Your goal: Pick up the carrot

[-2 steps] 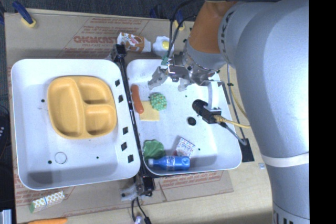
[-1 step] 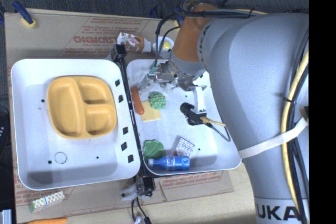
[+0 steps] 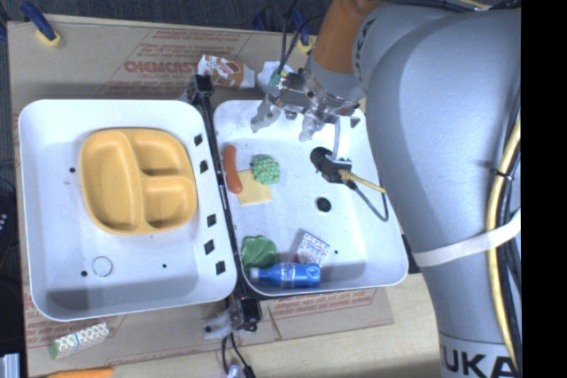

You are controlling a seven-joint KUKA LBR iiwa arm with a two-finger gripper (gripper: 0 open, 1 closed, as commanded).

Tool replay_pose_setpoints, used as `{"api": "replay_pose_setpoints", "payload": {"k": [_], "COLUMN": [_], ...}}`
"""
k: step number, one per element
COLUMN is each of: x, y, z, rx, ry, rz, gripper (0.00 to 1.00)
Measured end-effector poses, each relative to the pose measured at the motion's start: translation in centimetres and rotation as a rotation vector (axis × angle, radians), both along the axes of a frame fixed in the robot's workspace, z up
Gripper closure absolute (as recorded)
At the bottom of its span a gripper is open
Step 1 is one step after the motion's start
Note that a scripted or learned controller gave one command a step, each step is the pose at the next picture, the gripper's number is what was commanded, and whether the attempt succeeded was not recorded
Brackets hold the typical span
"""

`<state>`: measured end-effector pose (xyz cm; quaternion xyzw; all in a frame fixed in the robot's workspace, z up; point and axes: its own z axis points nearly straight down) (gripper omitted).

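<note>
- In the left bin you saw a yellow divided tray and nothing for this task.
- You found the carrot lying in the right bin, close to its left wall, just beside a yellow slice and a green knobbly ball; it was not yet lifted.
- At the near wall lay a green leafy piece, a blue bottle and a small packet.
- The gripper hovered over the bin's far end, fingers spread and holding nothing, apart from the carrot. By my reading the reach, descent, grasp and lift all remained.
</note>
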<state>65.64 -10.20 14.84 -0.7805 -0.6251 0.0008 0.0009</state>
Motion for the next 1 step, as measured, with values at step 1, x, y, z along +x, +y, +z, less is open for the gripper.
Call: {"api": "replay_pose_setpoints", "payload": {"k": [1], "x": [-4.58], "y": [-0.16], "z": [-5.72], "rx": [0.001], "ry": [0.005], "rz": [-0.362], "gripper": [0.00]}}
